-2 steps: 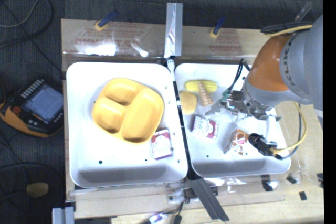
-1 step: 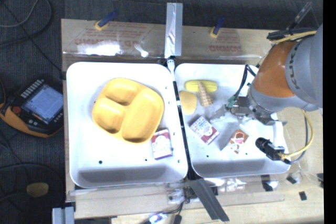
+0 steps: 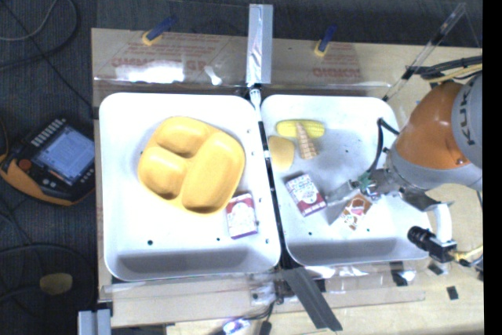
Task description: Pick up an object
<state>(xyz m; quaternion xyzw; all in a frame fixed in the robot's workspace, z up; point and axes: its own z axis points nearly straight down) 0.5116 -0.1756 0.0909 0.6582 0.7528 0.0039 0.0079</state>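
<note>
Arm reaching into the right bin (image 3: 369,110) from the right

The gripper (image 3: 357,196) is hovering low by a small orange packet (image 3: 355,209) near the front; a tan bench (image 3: 196,51) is standing on dark carpet (image 3: 47,27).

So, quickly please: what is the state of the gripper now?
Gripper: low in the right bin, over a small packet; open or shut cannot be told.
</note>
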